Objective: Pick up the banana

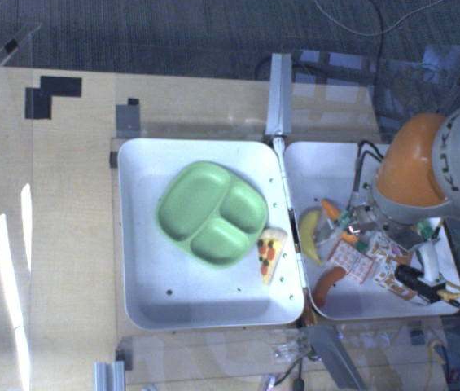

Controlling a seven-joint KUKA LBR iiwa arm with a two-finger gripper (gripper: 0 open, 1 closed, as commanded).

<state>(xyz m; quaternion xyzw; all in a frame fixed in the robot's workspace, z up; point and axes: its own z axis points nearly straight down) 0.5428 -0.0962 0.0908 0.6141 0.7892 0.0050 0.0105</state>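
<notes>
The yellow banana point(309, 235) lies in the right bin point(337, 160), close against its left wall and pointing roughly front to back. My gripper point(350, 228) hangs low over the middle of that bin, a short way to the right of the banana, under the grey arm with its orange band point(409, 172). Nothing can be seen held in it. A clear wrapper sits between the gripper and the banana.
An orange carrot point(330, 211) lies just behind the banana, a red sausage point(327, 282) in front of it, and a printed packet point(370, 261) beside the gripper. The left bin point(144, 296) holds a green divided plate point(212, 212) and a pizza slice point(270, 253).
</notes>
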